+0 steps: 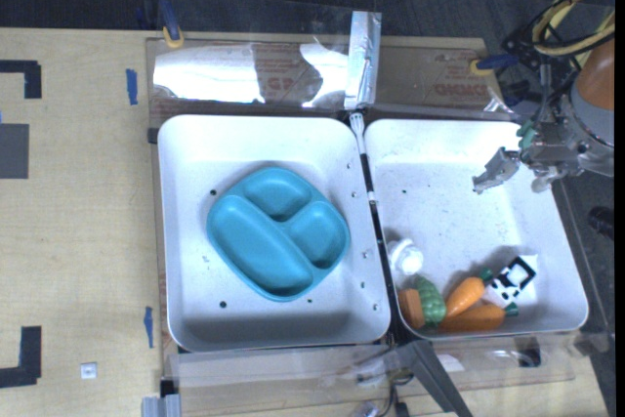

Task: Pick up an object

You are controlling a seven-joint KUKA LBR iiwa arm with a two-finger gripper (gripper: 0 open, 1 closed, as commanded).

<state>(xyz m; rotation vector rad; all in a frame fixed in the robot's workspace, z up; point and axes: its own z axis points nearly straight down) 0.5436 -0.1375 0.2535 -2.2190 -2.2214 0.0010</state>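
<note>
Hand up over right bin's far right corner, fingers spread, nothing between them. Toys clustered well below hand: carrot, white bottle, black-white piece. Risk: crowded pile, fingers straddle two, carrot rolls clear.

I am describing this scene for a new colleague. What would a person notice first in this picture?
First, the bright blue divided plate, lying alone in the left white bin. Next, the toys crowded along the near edge of the right bin: orange toy carrots and a small black-and-white toy. The gripper hangs over that bin's far right part, apart from the toys.
</note>
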